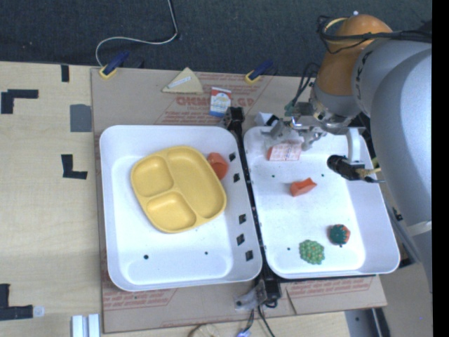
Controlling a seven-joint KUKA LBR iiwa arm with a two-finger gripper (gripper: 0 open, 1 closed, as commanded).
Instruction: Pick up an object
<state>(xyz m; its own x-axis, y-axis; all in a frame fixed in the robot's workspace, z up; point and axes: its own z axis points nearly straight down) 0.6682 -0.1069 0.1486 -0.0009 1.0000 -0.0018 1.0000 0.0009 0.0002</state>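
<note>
My gripper (293,130) hangs over the back edge of the right bin (365,258), just above a pale pink and white packet (284,153) lying there. In front of the packet lies an orange wedge (303,187). Near the bin's front are a green knobbly lump (311,251) and a small teal and red ball (339,234). The left bin (126,258) holds a yellow divided plate (178,187); a small orange piece (219,164) peeks out at the plate's right edge.
Behind the bins on the cardboard stand a small red, white and blue carton (220,102) and a tan triangular piece (184,81). Blue clamps (112,63) pin the cardboard's back edge. The grey arm (403,118) covers the right side.
</note>
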